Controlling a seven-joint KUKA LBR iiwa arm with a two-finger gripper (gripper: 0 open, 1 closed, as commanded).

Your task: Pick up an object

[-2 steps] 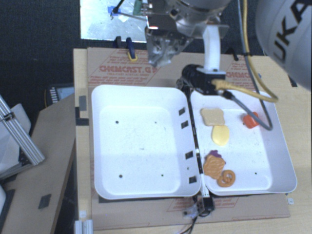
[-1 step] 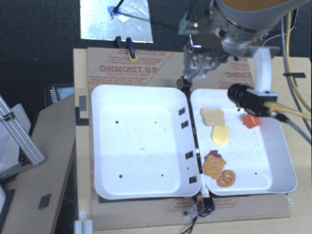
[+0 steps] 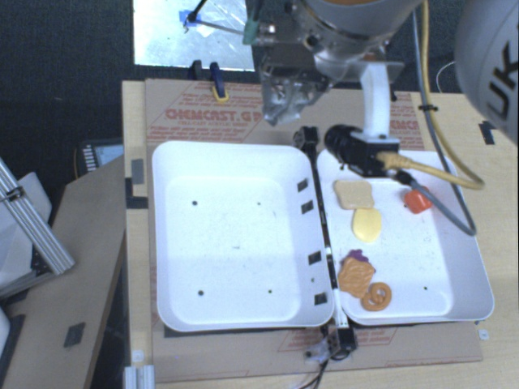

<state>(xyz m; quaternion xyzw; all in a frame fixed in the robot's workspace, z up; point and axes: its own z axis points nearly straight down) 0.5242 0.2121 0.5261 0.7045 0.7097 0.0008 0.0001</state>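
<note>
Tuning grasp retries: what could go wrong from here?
1. The pretzel touches the orange-brown piece; a grasp there may catch both or neither.
2. The toast slice and yellow piece lie flat, so they could slip.
3. The yellow cable crosses the right bin and might snag.

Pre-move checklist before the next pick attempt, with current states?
1. Targets in reach: ok. The right bin holds a tan slice, yellow piece, orange-red piece, orange lump and pretzel-like ring.
2. Pincer over a target: not ok. It sits above the cardboard behind the left bin.
3. Pincer carrying anything: cannot tell; too blurred.
4. Targets separated: not ok for the lump and ring, which touch; ok for the orange-red piece.
5. Cable clearance: not ok. A yellow cable crosses the right bin beside the orange-red piece.
</note>
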